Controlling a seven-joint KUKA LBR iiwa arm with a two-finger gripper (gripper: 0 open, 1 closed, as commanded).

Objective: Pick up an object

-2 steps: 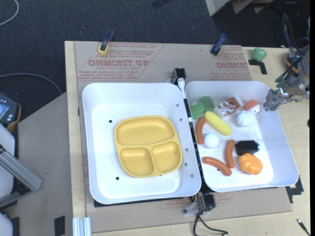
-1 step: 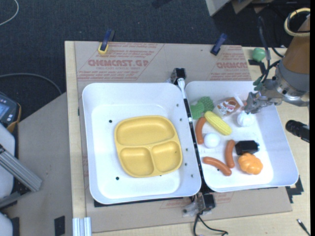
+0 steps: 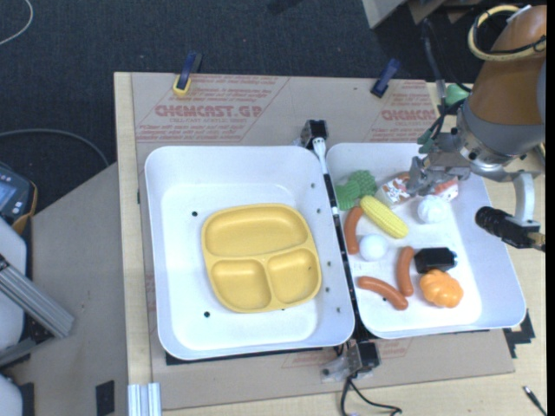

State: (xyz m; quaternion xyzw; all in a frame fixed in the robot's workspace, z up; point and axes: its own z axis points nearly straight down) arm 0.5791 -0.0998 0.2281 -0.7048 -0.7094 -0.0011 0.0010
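Note:
The right bin [image 3: 494,293] holds several toy foods. A green leafy piece [image 3: 355,186] lies at its back left, with a yellow corn cob [image 3: 383,216] just in front of it. There are three orange-red sausages [image 3: 352,229] [image 3: 406,269] [image 3: 382,290], and two white balls [image 3: 373,247] [image 3: 431,210]. A black block [image 3: 434,258] lies above an orange fruit [image 3: 441,289]. My gripper [image 3: 427,178] hangs low at the back of this bin, right over a red-and-white item [image 3: 400,188] and beside the far white ball.
The left bin [image 3: 165,232] holds a yellow three-part plate [image 3: 258,255]. A black ridge [image 3: 329,206] marks where the two bins meet. Clamps [image 3: 184,74] [image 3: 385,78] sit on the board's back edge. The arm's grey and orange body [image 3: 507,94] looms over the right bin's back corner.

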